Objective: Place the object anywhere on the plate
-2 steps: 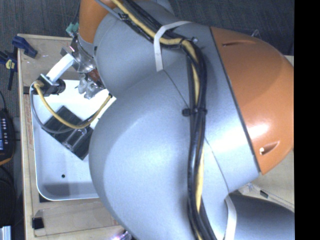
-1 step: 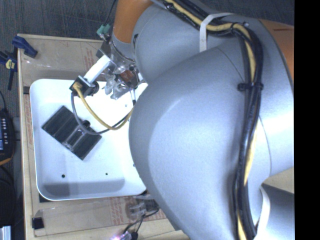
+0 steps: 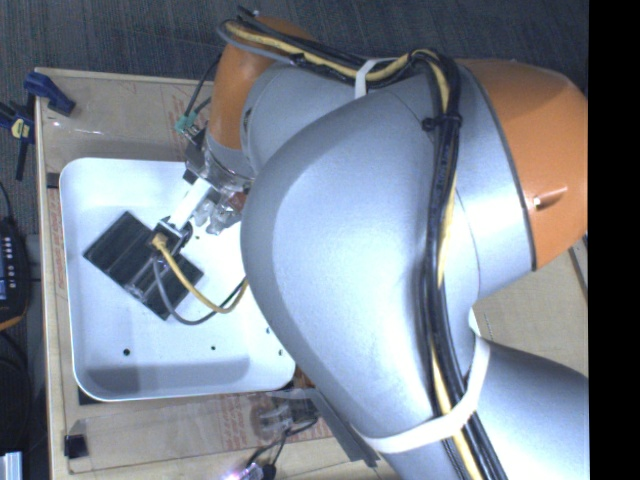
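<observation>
The end effector (image 3: 205,206) is being held over the white bin (image 3: 120,358) near its far edge, bare room is being left in front, and how wide it is cannot be told.

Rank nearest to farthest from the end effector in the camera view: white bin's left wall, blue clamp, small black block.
1. The white bin's left wall, just left of the end effector.
2. The blue clamp, bench's upper-left corner.
3. The small black block, bench's lower-left corner.

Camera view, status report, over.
Gripper over the white bin, near its upper edge. Object and plate: cannot tell. Arm blocks most of the bench.
</observation>
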Robot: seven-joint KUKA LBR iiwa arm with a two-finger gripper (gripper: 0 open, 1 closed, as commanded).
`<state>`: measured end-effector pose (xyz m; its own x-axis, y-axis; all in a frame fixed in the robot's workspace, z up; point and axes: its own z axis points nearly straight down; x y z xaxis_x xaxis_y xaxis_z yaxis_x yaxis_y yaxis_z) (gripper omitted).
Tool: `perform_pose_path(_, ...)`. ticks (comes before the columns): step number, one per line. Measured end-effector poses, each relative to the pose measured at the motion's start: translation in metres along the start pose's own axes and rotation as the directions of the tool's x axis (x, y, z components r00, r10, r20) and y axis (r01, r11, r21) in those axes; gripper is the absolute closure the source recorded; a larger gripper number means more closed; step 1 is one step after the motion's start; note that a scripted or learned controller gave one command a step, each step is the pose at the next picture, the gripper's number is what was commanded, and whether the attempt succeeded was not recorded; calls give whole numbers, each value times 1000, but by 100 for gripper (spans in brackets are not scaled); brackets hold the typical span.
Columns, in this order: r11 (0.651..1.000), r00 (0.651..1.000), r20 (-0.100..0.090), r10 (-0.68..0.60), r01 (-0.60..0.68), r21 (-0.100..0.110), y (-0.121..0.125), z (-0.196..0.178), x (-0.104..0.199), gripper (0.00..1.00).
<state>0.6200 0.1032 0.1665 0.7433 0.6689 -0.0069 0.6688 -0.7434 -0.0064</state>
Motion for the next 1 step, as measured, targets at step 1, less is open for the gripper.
perform_pose_path(1,899,899,-8,438,-438,-2,36,-61,-22,100)
